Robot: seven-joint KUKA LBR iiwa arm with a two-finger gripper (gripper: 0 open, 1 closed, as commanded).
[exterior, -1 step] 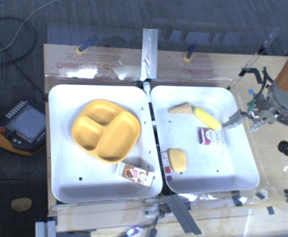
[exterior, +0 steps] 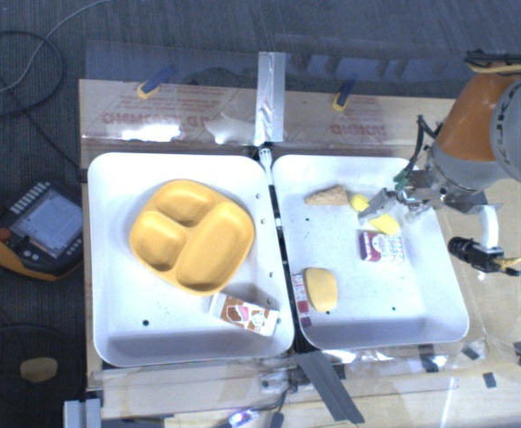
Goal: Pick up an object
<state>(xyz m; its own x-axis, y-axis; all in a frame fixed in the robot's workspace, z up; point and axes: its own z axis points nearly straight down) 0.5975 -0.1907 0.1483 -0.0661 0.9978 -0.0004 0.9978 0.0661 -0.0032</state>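
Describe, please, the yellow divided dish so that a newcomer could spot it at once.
Look at the left white bin, on the far side from the arm. The yellow divided dish lies in its middle, by far the largest item there. Unlike the small printed carton by its lower edge, it has three rounded compartments.

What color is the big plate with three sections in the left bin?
The divided plate is yellow-orange all over, seen clearly in the camera view.

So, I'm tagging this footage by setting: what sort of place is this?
Probably a robotics lab bench, not a kitchen: two shallow white plastic bins taped to a board, a handheld orange-and-grey control pendant on grey carpet with loose cables, and toy food like the yellow divided plate.
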